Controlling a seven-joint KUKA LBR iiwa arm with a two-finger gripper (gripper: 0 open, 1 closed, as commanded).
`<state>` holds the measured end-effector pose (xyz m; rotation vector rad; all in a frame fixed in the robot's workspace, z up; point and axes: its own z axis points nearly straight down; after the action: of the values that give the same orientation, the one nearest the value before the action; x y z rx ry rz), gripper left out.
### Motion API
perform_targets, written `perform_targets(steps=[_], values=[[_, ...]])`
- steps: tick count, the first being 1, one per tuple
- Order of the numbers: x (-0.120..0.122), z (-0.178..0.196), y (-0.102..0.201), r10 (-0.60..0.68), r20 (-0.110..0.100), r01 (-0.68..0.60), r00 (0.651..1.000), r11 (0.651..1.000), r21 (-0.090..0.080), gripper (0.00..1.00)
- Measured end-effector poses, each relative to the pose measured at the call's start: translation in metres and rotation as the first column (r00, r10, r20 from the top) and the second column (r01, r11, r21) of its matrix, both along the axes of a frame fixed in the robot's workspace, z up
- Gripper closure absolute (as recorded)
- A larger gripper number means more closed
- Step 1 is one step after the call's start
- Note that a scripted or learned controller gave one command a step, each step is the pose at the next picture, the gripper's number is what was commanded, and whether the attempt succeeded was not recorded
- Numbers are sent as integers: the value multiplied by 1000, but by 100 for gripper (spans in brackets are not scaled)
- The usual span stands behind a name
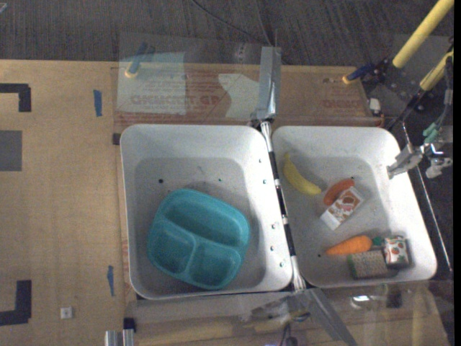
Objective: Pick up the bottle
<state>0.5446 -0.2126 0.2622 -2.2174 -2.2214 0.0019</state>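
In the right bin (403,215) several small items lie scattered. A dark grey-green, ribbed object (368,265) rests near the front right corner; it may be the bottle, but its shape is unclear. Beside it are a small red-and-white can (395,251) and an orange carrot (348,246). Further back lie a white-and-red carton (341,207), a red-orange piece (338,189) and a yellow banana (299,179). My gripper (421,156) hangs at the right bin's far right rim, well away from all of these, with nothing visibly in it.
The left bin (144,157) holds a teal divided plate (199,238). A metal divider (277,207) runs between the bins. Yellow-handled tools and clamps (414,42) stand at the back right, and cardboard under a clear sheet (187,85) lies behind the bins.
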Motion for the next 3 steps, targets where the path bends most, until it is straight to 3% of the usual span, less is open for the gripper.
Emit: perform_targets(steps=[1,2,3], values=[[0,9,-2,-2,0,2,1000,1000,0,100],[27,104,-10,-242,2,242,970,970,-3,100],[104,148,1,-124,3,124,992,992,-3,100]])
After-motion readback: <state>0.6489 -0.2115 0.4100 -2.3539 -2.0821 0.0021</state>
